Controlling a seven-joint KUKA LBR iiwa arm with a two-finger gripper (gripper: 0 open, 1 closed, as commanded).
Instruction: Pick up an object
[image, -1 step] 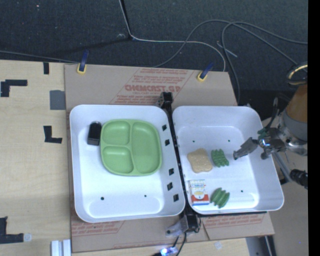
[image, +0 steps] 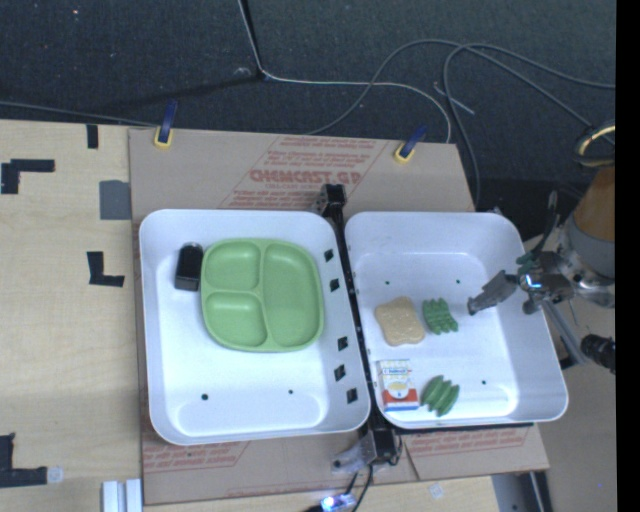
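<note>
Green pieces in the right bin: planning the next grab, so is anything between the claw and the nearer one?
Nothing visible. The claw is over bare floor of the right bin; the nearer green piece lies just left, beside the tan piece.

Both bins look like smooth white plastic with a faint sheen: the left bin (image: 165, 330) and the right bin (image: 500, 240). The green tray (image: 262, 295) in the left bin is matt plastic, evenly coloured. Beside it the black block (image: 188, 267) looks dull. In the right bin, the tan piece (image: 400, 321) has a rough, crumbly face, and the two green pieces (image: 438, 316) (image: 440, 394) are ribbed. The carton (image: 398, 384) looks like printed card. Brown printed cardboard (image: 300, 165) lies under the bins, on a pale wood-grain counter (image: 50, 350). The claw (image: 492, 294) looks dark and metallic.
</note>
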